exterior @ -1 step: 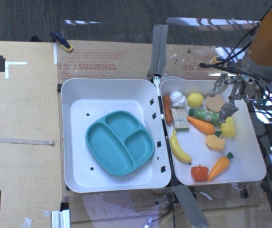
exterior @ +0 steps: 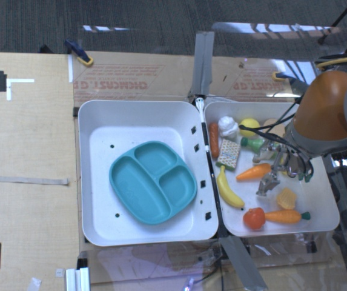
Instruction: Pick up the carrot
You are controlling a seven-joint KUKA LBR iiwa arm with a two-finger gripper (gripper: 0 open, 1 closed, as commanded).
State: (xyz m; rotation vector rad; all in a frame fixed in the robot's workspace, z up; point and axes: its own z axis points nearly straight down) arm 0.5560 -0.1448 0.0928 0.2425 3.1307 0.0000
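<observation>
An orange carrot (exterior: 253,173) lies slantwise in the middle of the right bin (exterior: 318,223). A second carrot (exterior: 284,217), with a green stub at its right end, lies along that bin's front wall. My gripper (exterior: 269,185) hangs low over the bin, just right of the middle carrot's thick end and above a pale yellow slice (exterior: 286,198). The arm's orange band (exterior: 324,105) covers the bin's back right corner. The middle carrot rests on the bin floor beside the gripper, and I cannot tell whether they touch.
The right bin also holds a banana (exterior: 228,190), a red tomato (exterior: 254,218), a checkered block (exterior: 228,153), a red sausage (exterior: 214,139), a white bulb (exterior: 226,125), a lemon (exterior: 249,126) and a green piece (exterior: 252,143). A teal divided plate (exterior: 154,182) lies in the left bin (exterior: 88,162).
</observation>
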